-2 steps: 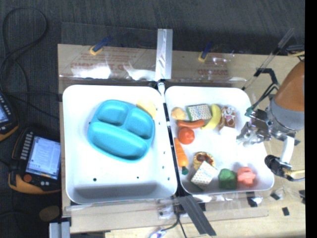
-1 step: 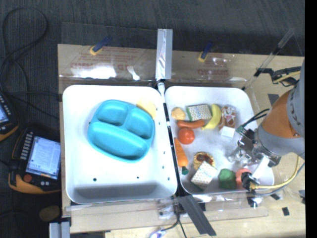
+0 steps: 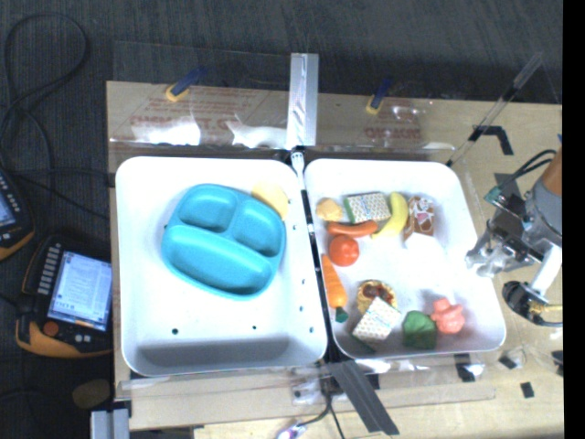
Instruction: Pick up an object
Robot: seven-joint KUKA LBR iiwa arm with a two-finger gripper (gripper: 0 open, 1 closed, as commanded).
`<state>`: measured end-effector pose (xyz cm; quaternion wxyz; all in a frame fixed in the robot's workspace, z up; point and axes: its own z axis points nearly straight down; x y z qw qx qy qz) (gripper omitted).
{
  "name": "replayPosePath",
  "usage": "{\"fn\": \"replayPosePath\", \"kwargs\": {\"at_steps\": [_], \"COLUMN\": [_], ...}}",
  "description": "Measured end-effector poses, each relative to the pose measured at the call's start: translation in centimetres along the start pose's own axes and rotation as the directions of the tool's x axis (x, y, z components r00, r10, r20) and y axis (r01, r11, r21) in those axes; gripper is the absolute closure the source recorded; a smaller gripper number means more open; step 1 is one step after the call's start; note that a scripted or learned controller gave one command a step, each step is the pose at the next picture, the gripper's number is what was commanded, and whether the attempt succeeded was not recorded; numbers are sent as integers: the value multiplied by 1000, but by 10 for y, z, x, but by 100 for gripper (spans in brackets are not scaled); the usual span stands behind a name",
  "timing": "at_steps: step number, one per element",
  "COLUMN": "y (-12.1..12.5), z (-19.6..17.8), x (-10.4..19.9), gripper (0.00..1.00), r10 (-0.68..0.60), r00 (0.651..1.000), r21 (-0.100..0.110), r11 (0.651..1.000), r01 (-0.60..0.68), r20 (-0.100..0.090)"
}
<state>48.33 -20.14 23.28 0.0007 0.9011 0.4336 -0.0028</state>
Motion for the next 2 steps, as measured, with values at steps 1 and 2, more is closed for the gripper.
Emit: {"fn": "replayPosePath", "kwargs": {"at_steps": [1, 2], "y": [-2, 27], "z": [143, 21], "x": [8, 3], "gripper": [100, 100], "r10": [302, 136], "r00": [953, 991], "r21": [-5, 1], "r11": [953, 991], "r01": [-302, -136], "r20": [-9, 0]}}
